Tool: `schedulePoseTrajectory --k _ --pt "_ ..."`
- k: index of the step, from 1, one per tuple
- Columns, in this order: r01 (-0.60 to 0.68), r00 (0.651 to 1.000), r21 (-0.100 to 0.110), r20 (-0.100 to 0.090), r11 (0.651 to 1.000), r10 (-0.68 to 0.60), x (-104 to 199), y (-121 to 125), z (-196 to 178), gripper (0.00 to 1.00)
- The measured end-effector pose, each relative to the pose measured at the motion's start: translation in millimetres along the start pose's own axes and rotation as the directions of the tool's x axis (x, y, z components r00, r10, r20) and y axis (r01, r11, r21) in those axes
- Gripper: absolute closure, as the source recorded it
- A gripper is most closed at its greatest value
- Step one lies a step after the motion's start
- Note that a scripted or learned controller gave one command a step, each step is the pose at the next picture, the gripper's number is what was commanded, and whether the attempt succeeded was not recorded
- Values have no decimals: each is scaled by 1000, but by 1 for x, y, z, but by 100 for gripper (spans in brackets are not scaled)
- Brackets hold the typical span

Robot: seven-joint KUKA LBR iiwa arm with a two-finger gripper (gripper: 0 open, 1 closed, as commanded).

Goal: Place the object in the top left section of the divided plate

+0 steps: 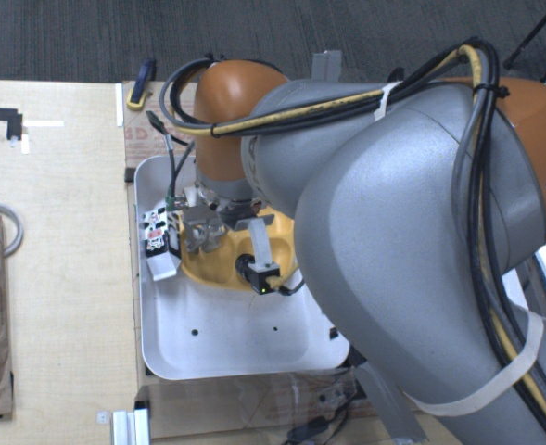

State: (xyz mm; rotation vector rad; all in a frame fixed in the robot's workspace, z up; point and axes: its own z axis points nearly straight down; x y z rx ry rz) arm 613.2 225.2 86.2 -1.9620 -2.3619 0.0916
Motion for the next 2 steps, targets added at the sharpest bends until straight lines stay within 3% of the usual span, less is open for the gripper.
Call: schedulePoseTrajectory --k 1,2 --pt "11 1000 -67 11 998 -10 7 -19 -1 100" --pt "-204 979 -84 1 975 205 -45 33 -45 100"
